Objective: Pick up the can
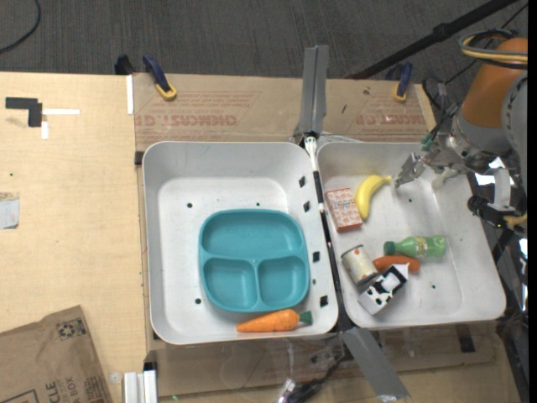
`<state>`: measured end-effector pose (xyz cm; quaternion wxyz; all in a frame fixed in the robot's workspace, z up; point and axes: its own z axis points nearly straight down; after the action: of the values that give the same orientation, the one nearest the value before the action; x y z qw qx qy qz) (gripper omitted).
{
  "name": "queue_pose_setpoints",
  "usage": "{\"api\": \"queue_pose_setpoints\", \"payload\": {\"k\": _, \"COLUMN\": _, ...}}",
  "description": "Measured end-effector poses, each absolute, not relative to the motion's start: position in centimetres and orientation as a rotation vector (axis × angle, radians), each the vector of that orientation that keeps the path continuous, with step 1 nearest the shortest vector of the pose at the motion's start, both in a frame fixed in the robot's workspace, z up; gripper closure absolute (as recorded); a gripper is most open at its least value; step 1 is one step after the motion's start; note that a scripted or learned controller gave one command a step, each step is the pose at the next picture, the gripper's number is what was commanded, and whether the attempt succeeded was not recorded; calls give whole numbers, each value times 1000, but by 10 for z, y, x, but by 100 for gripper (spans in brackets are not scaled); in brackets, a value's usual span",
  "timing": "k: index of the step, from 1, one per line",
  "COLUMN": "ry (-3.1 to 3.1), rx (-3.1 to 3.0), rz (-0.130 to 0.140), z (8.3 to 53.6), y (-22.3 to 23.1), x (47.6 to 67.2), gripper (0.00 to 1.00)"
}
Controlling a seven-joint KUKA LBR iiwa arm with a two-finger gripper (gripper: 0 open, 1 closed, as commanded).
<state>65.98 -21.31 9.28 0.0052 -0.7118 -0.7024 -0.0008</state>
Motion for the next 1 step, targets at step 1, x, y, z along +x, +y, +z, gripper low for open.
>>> {"api": "queue_pose_setpoints", "payload": {"k": 1, "ry": -2212, "rx": -2233, "rz": -1, "z": 103, "y": -215, "x": 661, "gripper": 100}}
